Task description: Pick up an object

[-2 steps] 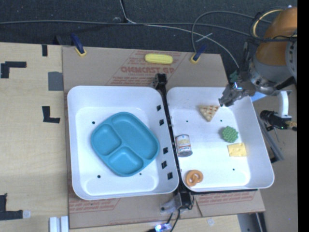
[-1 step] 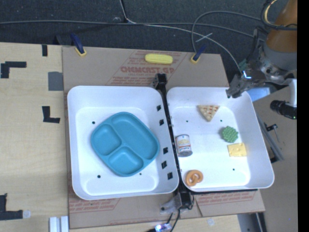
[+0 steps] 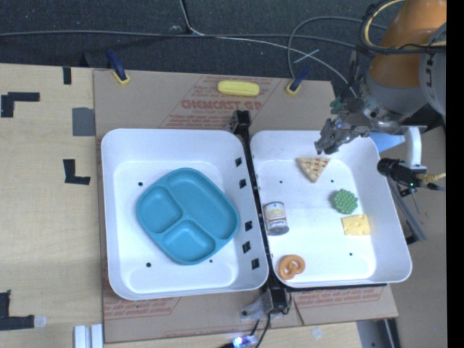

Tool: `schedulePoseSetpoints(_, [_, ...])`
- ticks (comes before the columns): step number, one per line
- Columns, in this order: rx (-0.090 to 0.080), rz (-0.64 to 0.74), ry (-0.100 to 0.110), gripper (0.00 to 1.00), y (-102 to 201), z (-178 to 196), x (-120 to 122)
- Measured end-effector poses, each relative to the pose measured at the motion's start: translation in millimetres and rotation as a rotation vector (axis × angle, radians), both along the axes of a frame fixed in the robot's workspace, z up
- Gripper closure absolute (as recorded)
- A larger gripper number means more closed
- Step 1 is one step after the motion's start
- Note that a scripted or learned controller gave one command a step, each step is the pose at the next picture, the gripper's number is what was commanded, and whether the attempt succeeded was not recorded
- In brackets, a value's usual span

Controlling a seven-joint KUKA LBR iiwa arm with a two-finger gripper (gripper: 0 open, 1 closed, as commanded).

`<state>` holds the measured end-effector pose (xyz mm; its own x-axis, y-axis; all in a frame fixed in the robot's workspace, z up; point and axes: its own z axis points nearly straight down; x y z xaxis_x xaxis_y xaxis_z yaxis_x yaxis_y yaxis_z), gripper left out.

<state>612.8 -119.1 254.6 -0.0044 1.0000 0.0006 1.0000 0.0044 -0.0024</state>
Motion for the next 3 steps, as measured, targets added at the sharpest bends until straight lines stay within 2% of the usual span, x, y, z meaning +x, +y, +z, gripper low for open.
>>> schedulePoseSetpoints(3, [0.001, 0.003, -0.001, 1.00, 179, -20, 12])
